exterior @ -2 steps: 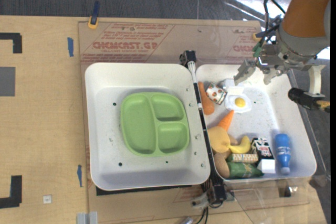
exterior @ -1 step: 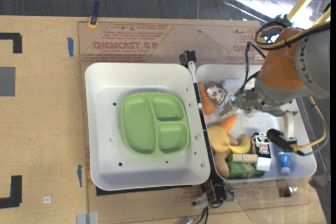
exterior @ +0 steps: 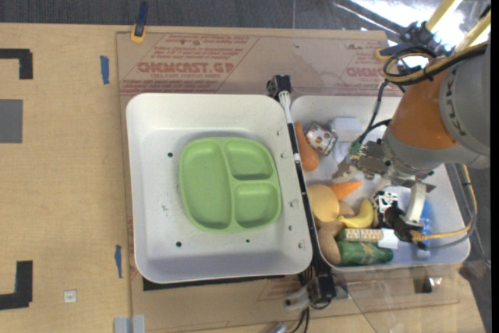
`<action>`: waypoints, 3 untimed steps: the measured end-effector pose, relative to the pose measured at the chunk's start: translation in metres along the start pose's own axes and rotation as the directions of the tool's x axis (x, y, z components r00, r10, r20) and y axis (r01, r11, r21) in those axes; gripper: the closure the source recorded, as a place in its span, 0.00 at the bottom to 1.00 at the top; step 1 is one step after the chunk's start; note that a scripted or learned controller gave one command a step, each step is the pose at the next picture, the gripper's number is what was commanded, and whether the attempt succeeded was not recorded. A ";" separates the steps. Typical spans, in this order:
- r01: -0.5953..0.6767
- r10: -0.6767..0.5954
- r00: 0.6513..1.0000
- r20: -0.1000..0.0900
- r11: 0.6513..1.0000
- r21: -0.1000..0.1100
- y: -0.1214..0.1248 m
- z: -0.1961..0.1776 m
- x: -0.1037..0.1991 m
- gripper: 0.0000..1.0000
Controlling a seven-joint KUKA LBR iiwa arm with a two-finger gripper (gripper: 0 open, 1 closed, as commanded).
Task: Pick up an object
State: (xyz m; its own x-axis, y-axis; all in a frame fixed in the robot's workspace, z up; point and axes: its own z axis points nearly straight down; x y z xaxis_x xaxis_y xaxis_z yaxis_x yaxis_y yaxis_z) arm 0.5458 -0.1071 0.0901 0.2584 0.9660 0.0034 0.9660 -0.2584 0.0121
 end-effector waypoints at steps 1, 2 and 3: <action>-0.092 0.092 0.996 0.002 0.996 -0.005 -0.022 0.000 0.002 0.00; 0.044 -0.044 0.999 0.007 0.999 0.003 -0.009 0.000 0.005 0.00; -0.085 0.085 0.996 0.002 0.996 -0.006 -0.038 -0.001 0.000 0.00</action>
State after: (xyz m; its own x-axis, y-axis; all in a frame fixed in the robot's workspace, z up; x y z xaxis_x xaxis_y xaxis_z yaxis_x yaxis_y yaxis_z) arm 0.5090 -0.0971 0.0904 0.3399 0.9405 0.0026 0.9403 -0.3399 0.0178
